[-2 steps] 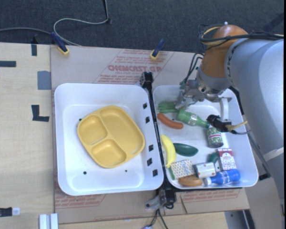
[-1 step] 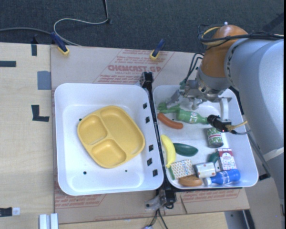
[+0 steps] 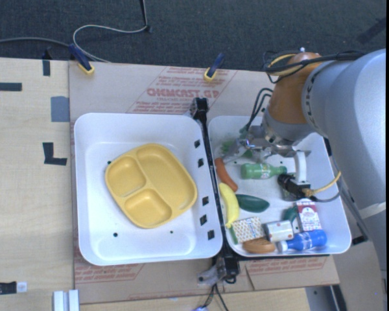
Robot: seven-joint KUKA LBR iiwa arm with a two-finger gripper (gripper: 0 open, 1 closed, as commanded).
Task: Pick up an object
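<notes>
Nearest the camera, along the front wall of the right bin (image 3: 342, 238), lie a blue bottle (image 3: 306, 241), a small red-and-white carton (image 3: 308, 216), a checkered packet (image 3: 247, 228) and a brown bun-like piece (image 3: 259, 245). Just behind them sit a yellow banana (image 3: 230, 203) against the divider and a dark green oval item (image 3: 251, 203) beside it. Farther back an orange carrot-like piece (image 3: 224, 173) lies near the divider, and a green bottle (image 3: 259, 171) lies on its side mid-bin. The left bin (image 3: 91, 173) holds a yellow divided tray (image 3: 150, 184), set at a slant. Farther still, the gripper (image 3: 264, 149) hangs low over the back of the right bin, right above the green bottle; whether its pincer is wide or narrow I cannot tell, as the wrist hides it. The arm (image 3: 337, 102) comes in from the right. Beyond the bins, two yellow-and-blue clamps (image 3: 214, 68) pin the cardboard sheet (image 3: 136, 89)
</notes>
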